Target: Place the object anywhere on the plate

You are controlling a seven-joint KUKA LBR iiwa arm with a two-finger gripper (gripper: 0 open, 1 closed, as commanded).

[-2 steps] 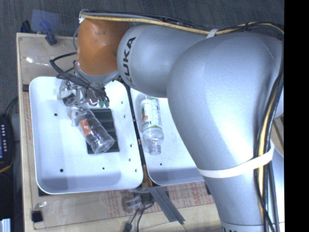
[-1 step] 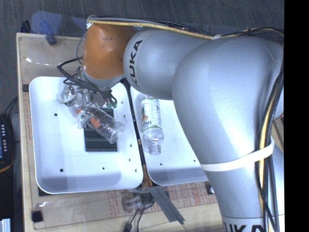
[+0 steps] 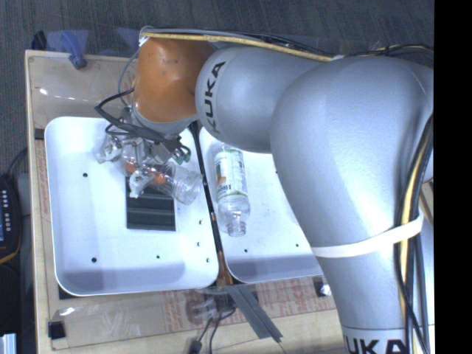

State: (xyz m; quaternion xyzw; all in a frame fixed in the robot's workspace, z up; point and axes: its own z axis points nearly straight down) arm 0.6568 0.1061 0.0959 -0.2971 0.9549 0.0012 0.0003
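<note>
- Arm (image 3: 310,124) reaches in from the right, lying across most of the right bin (image 3: 265,268); orange band (image 3: 166,76) sits over the top edge of the left bin (image 3: 74,220), so the wrist hangs above that bin's upper middle.
- Gripper (image 3: 144,164) points down into the left bin, amid clear/metal parts & cables. Whether it's wide, narrow or holding anything: can't tell, too cluttered w/ glare.
- Dark flat slab (image 3: 151,211) lies in the left bin just below the gripper, touching or nearly touching its lower parts. Prob. the task obj, judging by the gripper's spot right over it; could also be a pad of some kind, not sure.
- Looks: rectangular, thin, matte black/dark grey, faint horizontal ridges, lying flat, edges roughly square to the bin walls.
- Small orange-red bit (image 3: 144,170) near the gripper tip; part of the tool or a separate item, can't tell.
- Clear plastic bottle (image 3: 230,190) w/ a green-white label lies on its side in the right bin, close to the divider between bins, cap end toward the bottom of the view. Well apart from the gripper's reach pt, so likely not the current target.
- No plate that I can make out as such, so placement spot unclear.
</note>
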